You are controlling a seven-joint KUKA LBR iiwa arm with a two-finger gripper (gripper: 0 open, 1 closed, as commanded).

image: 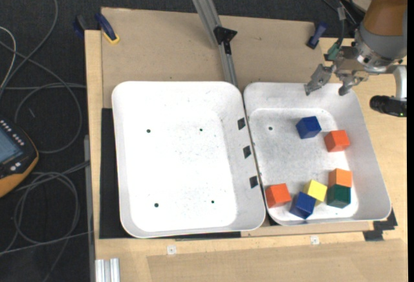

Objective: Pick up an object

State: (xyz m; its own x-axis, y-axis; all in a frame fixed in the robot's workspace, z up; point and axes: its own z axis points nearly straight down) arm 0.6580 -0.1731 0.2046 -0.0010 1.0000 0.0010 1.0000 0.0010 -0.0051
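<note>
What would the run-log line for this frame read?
gripper: open, holding nothing, above right bin's far edge | blue block nearest | other blocks in right bin | left bin

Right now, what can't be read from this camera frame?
- Grey arm with orange band: cut off by the top and right edges.
- Two-finger tool: open, nothing between its fingers.
- Dark green cube: partly covered by the orange cube behind it.
- Small dark marks on the left white bin: too small to identify.

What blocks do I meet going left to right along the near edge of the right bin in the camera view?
Orange block → blue block → yellow block → green block, with a second orange block just behind it.
</note>
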